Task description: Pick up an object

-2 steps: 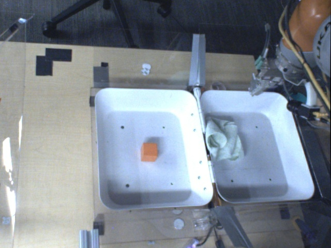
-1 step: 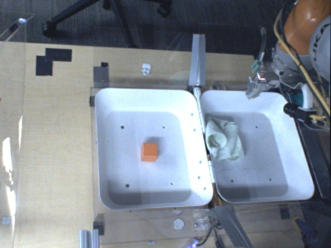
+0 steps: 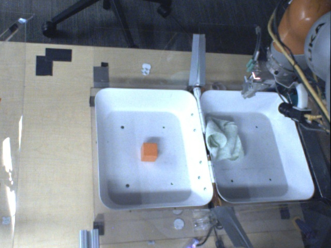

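1. Orange cube (image 3: 149,152) sitting in the left bin (image 3: 111,107), a little left of centre on the floor, touching nothing.
2. Crumpled pale cloth (image 3: 224,139) lying in the right bin (image 3: 289,154), hard against its left wall, beside the divider.
3. Arm (image 3: 302,22) up at top right, orange band showing, cables looping around it.
4. Claw (image 3: 250,88) poised over the right bin's far rim, well apart from cloth and cube.
5. Nothing seen in the claw; how wide it stands, cannot tell.
6. Wooden table (image 3: 46,154) carrying both bins.
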Robot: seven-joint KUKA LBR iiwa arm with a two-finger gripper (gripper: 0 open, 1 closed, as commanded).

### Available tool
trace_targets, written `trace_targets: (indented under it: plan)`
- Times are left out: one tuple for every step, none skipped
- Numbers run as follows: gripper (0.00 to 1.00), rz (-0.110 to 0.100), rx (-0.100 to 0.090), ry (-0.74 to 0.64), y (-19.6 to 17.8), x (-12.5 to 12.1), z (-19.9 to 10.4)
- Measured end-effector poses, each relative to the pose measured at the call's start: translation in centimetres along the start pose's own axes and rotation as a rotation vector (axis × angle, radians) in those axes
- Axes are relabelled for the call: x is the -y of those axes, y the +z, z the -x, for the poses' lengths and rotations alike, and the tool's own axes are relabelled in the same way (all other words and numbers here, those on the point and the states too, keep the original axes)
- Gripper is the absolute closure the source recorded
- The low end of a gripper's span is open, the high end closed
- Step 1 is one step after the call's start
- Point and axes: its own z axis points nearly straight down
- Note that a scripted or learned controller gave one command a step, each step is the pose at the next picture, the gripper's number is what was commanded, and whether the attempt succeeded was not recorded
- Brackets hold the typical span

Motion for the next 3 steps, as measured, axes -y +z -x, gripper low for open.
trace_targets:
  plan:
    - [1.00, 0.005, 0.002, -0.006, -1.2, -0.2, -0.1]
    - [1.00, 0.003, 0.001, -0.075, -9.8, 1.5, 1.7]
    - [1.00, -0.002, -0.001, -0.103, -1.2, 1.3, 3.0]
